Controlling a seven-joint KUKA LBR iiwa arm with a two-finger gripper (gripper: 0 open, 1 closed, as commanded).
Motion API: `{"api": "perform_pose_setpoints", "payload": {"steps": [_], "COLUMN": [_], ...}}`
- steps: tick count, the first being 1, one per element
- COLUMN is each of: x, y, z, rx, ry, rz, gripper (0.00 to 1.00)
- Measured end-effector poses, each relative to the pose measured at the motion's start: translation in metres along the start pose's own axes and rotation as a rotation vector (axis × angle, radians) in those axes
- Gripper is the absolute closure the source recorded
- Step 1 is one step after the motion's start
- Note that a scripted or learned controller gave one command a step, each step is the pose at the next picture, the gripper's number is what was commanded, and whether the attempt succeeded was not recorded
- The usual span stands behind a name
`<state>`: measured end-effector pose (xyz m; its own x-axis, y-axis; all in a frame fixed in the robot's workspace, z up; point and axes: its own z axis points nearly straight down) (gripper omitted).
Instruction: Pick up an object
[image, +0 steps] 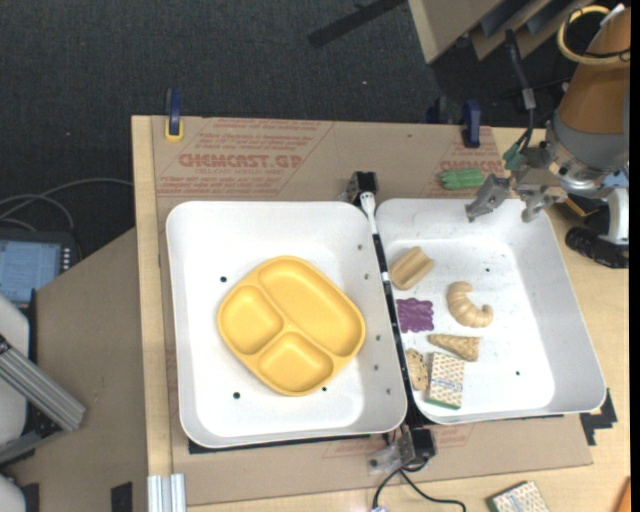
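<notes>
My gripper (508, 202) hangs open over the far edge of the right bin (540, 330), its two grey fingers (484, 200) spread with nothing between them. Below it in that bin lie a tan bread roll (410, 268), a croissant (469, 305), a purple piece (414, 315), a wedge of bread (456, 346), a cracker (416, 368) and a small packet (446, 381). All of them sit well toward the near side of the gripper. A yellow divided plate (290, 324) rests in the left bin (200, 300).
A green object (463, 179) lies on the cardboard behind the right bin, just left of the gripper. Blue clamps (174, 125) hold the board's far corners. The arm's orange band (597, 85) rises at the upper right. A black divider (378, 260) runs between the bins.
</notes>
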<state>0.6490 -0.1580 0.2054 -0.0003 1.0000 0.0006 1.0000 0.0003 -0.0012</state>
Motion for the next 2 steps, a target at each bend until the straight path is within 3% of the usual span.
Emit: {"api": "perform_pose_setpoints", "payload": {"steps": [1, 2], "x": [0.025, 0.024], "y": [-0.075, -0.071], "z": [0.126, 0.110], "rx": [0.010, -0.003], "ry": [0.003, -0.002], "rz": [0.001, 0.002], "gripper": [0.00, 1.00]}}
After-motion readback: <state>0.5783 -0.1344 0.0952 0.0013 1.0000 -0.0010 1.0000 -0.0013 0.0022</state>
